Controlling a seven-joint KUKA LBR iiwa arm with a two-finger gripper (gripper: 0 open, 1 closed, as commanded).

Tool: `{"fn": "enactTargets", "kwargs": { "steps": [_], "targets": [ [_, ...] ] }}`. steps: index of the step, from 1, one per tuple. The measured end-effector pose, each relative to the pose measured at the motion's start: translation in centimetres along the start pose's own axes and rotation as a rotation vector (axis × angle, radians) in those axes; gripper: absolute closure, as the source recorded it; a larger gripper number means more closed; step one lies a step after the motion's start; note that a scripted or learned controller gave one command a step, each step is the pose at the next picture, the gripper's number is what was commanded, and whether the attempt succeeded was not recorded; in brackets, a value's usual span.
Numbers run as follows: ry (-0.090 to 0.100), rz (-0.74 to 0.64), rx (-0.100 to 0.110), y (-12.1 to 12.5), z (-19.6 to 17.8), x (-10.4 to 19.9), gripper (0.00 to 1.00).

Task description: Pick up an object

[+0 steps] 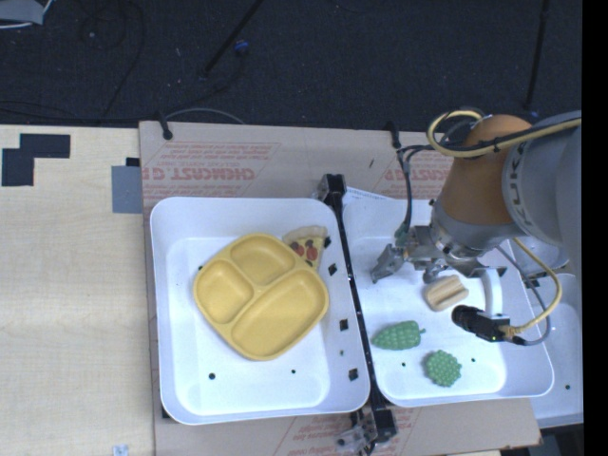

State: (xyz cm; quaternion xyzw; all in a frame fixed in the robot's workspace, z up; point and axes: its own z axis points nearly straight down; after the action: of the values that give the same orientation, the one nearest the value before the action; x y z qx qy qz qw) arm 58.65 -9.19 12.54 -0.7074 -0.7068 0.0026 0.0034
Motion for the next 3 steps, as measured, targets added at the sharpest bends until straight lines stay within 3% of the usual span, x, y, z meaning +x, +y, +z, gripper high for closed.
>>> {"fn": "enactTargets", "kwargs": {
  "steps": [1, 3],
  "targets": [
    [0.000, 0.004, -0.002, 0.0, -1.3, -0.1, 1.00],
    [-0.001, -0.001, -0.010, -0.1, -9.7, 0.3, 1.00]
  ]
}}
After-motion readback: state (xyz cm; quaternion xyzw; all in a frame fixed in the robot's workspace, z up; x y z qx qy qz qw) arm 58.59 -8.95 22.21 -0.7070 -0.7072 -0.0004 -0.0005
